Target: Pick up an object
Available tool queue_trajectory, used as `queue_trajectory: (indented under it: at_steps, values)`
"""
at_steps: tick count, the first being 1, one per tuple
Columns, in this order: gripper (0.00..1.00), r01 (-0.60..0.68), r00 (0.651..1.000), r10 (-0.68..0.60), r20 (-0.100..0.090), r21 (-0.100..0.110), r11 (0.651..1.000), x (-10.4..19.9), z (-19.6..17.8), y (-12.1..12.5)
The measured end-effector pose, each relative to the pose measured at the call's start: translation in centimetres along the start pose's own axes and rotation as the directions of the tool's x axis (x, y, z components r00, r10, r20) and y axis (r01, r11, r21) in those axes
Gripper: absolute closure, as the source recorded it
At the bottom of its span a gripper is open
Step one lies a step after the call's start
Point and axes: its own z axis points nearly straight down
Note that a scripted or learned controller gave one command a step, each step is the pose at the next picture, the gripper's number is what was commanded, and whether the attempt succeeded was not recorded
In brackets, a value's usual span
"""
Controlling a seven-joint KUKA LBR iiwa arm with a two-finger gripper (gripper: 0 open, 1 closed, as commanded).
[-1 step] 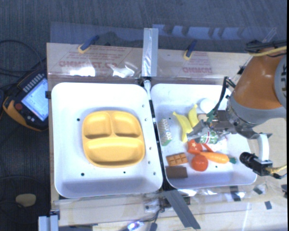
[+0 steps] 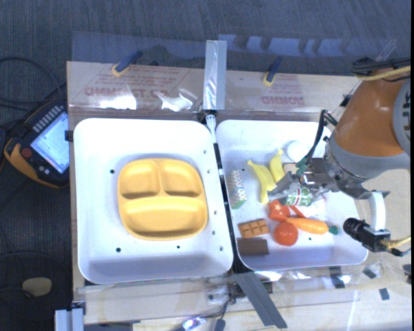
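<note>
The right bin [image 2: 345,254] holds several small objects: a yellow banana [image 2: 261,175], a red tomato [image 2: 285,234], an orange carrot [image 2: 309,225], a red pepper-like piece [image 2: 278,210], a tan cracker [image 2: 253,227], a dark brown block [image 2: 254,247] and a silvery packet [image 2: 236,187]. My gripper [image 2: 294,185] hangs low over the middle of this bin, just above a small item with a red and green label [image 2: 301,198]. Whether it touches that item is unclear. The orange-banded wrist [image 2: 372,126] rises behind it to the right.
In the left bin [image 2: 96,185] lies a yellow divided tray [image 2: 162,197]. A teach pendant [image 2: 45,147] with cables sits on the floor to the left. A black fitting [image 2: 362,232] on the arm hangs over the right bin's near right corner.
</note>
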Motion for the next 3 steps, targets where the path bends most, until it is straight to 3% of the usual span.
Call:
queue_trajectory:
  at_steps: [1,2,3]
  values:
    - [0.00,0.011,1.000,-0.011,0.001,-0.007,1.000,-0.52,11.24,-1.41]
    - [1.00,0.011,1.000,-0.011,-0.001,-0.002,1.000,-0.48,10.65,-1.41]
    - [1.00,0.000,1.000,0.000,0.000,-0.017,1.000,-0.47,11.09,-1.27]
